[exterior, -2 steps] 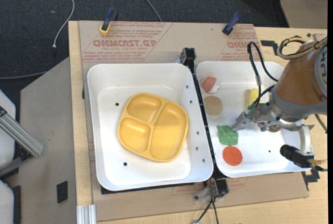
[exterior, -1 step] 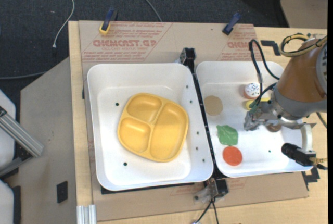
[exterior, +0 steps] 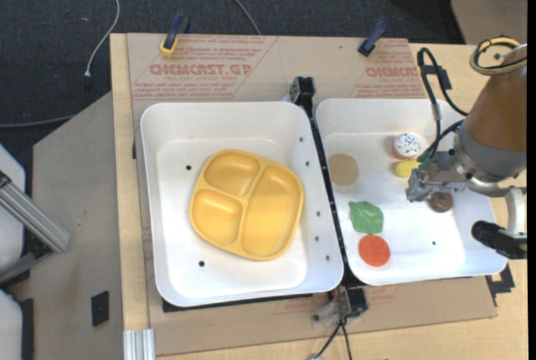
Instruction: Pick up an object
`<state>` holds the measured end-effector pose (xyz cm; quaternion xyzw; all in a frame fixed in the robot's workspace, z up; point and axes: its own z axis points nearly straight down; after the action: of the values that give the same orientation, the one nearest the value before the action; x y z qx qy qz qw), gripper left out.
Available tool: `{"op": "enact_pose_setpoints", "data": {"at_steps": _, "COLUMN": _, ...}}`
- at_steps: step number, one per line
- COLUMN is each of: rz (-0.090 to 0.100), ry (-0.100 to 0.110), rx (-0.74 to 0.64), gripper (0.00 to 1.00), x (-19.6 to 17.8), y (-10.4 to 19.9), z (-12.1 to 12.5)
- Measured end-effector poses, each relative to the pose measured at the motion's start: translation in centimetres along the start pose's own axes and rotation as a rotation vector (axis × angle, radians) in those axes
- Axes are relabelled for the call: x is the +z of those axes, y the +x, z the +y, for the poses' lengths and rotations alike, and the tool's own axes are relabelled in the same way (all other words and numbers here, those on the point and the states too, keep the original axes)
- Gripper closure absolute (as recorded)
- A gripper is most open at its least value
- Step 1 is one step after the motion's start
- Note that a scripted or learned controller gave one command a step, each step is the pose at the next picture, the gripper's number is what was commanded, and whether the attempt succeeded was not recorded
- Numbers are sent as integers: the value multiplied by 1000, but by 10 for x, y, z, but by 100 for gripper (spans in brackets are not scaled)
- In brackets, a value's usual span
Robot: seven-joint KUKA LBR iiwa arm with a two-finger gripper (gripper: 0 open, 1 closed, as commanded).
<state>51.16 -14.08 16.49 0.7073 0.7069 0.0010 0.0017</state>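
Observation:
In the right bin [exterior: 444,262] lie a tan disc [exterior: 343,169], a white speckled ball [exterior: 408,145], a small yellow piece [exterior: 404,168], a green piece [exterior: 366,217] and a red-orange disc [exterior: 374,250]. My gripper [exterior: 424,186] hangs low over this bin's right half, just right of the yellow piece and below the ball. A small brown object [exterior: 441,201] sits right beside the gripper, partly hidden by it. I cannot see whether anything is held.
The left bin [exterior: 167,141] holds a yellow divided plate [exterior: 247,203]. The arm's orange band [exterior: 501,111] and grey wrist cover the right bin's far right side. A black cable [exterior: 435,86] runs along the arm. Blue clamps [exterior: 173,33] pin the cardboard at the back.

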Motion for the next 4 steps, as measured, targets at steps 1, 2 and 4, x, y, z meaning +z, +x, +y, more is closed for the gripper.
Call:
{"op": "enact_pose_setpoints", "data": {"at_steps": 1, "rz": 0, "ry": -3, "rx": -3, "gripper": 100, "x": -61, "y": 7, "z": 1}}
{"op": "enact_pose_setpoints", "data": {"at_steps": 2, "rz": 0, "ry": 0, "rx": -2, "gripper": 100, "x": -87, "y": 7, "z": 2}}
{"op": "enact_pose_setpoints", "data": {"at_steps": 4, "rz": 4, "ry": 6, "rx": -7, "gripper": 100, "x": -92, "y": 120, "z": 3}}
